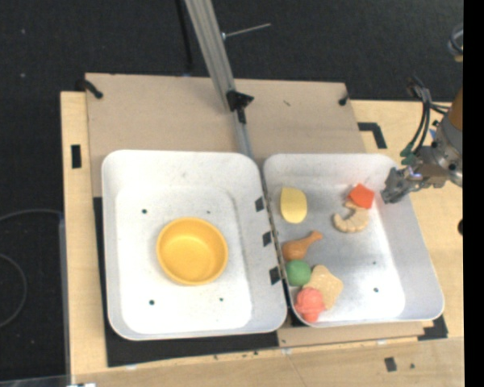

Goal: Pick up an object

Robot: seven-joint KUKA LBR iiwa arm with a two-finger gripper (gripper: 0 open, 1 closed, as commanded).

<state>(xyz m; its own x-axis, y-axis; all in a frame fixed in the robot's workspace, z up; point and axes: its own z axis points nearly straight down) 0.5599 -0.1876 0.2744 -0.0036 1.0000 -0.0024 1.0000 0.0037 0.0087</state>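
Camera view: the desk [81, 353] carries two white bins side by side. The left bin [129, 176] holds a yellow bowl [193, 251] near its middle. The right bin [403, 272] holds all the small things. A pale yellow lemon-like piece [294, 205] lies near its left wall, a brown drumstick shape [302, 245] just below that, then a green ball [298, 273], a tan slice [326, 286] and a pink ball [309, 302] clustered at the near-left corner. An orange-red block [361, 196] sits touching a beige curled piece [352, 220] toward the far-right part of that bin.

The end effector [397, 185] hangs at the right bin's far-right edge, just beside the orange-red block, with nothing seen between its fingers; I cannot tell whether it is open or closed, since it is small and dark against the rim.

Judged from here, the nearest pick is the orange-red block. The risks: coming down so near the bin wall, a finger may strike the rim; the block touches the beige piece, so a closing finger could land on both or shove the block aside; and the smooth bin floor would let a nudged block slide away
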